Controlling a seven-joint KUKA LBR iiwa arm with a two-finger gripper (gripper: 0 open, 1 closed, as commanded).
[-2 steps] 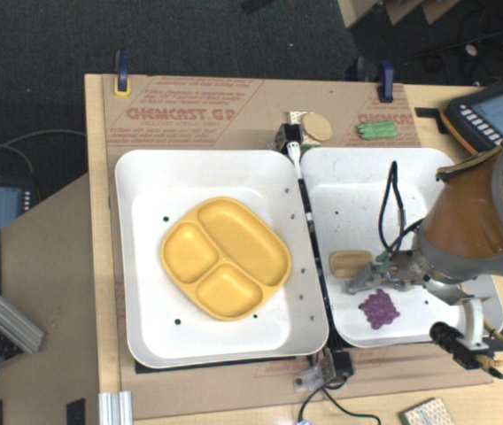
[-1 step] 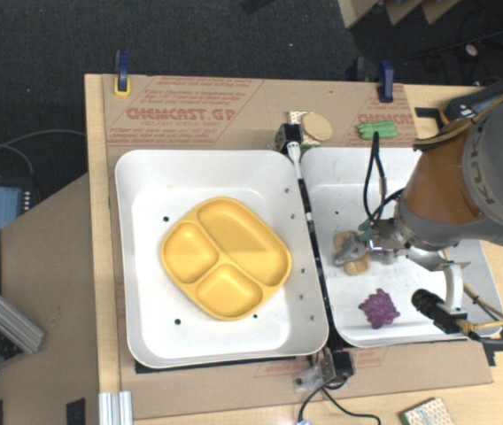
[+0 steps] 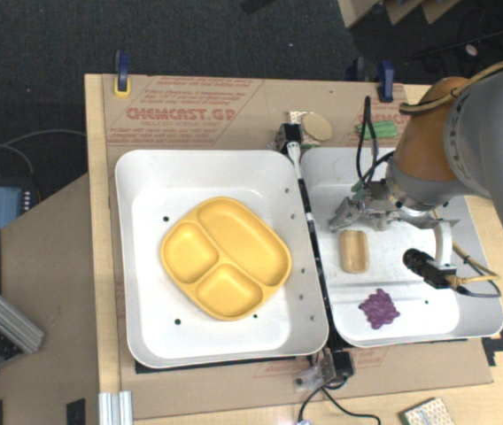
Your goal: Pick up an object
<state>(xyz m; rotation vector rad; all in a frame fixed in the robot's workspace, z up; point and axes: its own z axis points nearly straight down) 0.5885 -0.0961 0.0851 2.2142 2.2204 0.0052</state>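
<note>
Currently the metal two-finger gripper [image 3: 364, 212] sits splayed wide, holding nothing, just above the tan cylindrical block [image 3: 352, 251] in the right white bin [image 3: 473, 321]; fingertips partly masked by the wrist, purple grape-like cluster [image 3: 379, 308] nearby

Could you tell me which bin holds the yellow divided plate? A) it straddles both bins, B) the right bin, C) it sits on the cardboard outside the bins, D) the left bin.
D: the yellow divided plate lies flat inside the left bin, while the right bin holds a tan cylinder and a purple grape bunch.
</note>
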